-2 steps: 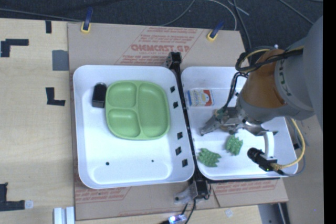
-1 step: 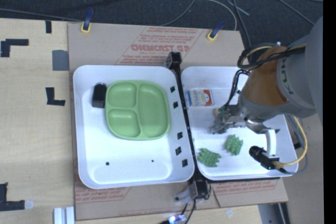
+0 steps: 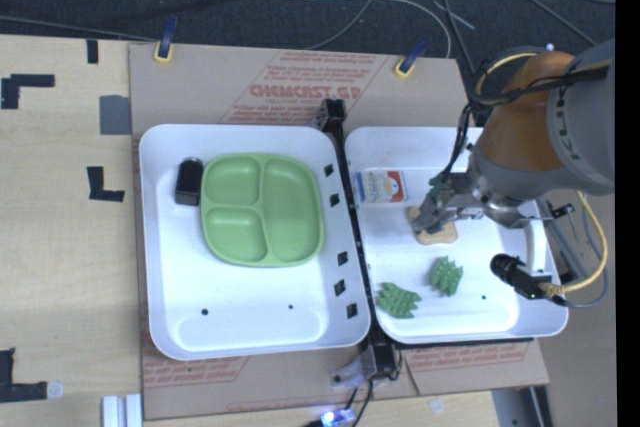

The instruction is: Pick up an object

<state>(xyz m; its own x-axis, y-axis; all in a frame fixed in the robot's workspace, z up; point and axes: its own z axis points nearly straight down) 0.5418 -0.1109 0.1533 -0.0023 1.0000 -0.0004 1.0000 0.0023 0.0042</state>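
I read this as grasp step — gripper (image 3: 437, 215) low in right bin (image 3: 500, 320), directly over tan object (image 3: 438, 235), touching or nearly so. Whether gripper is parted, closed or clamped on it — I cannot tell from this angle. Other candidates: two green toys (image 3: 398, 299) (image 3: 446, 275) near front wall, small carton (image 3: 382, 186) by divider. Left bin (image 3: 160, 215) has green divided plate (image 3: 263, 210), black block (image 3: 189, 182) beside it. Next I'd want firm closure on tan object, then straight lift clear of carton.
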